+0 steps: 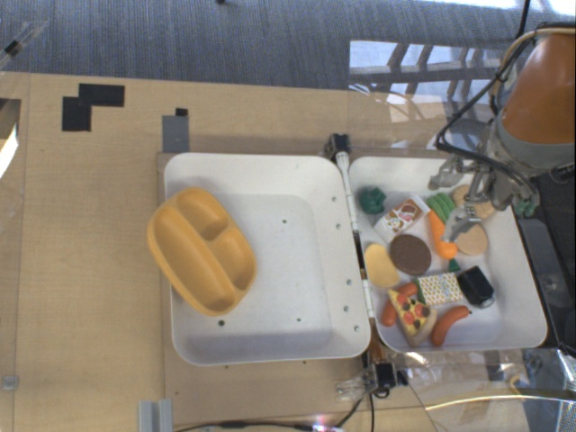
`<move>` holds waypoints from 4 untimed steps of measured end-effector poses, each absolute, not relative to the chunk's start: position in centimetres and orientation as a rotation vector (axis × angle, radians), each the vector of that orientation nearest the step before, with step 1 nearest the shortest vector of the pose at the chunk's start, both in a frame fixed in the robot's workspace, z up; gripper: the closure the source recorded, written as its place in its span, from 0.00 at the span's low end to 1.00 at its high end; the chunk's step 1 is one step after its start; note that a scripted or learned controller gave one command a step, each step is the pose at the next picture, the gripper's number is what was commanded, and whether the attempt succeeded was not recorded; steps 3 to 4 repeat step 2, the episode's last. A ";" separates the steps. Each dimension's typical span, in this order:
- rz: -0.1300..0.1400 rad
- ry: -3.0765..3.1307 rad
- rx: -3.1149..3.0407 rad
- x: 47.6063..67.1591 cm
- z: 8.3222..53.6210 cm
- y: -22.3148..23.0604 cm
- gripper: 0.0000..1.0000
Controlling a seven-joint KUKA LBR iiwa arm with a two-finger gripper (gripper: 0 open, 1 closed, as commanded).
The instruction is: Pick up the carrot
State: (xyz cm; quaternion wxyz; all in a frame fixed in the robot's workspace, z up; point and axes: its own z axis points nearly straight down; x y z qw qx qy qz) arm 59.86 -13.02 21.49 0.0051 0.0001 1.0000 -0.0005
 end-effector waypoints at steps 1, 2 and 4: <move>0.002 3.082 0.470 62.0 9.6 -17.1 0.00; -0.001 3.069 0.457 62.5 11.1 -16.9 1.00; -0.001 3.069 0.457 62.5 11.1 -16.9 1.00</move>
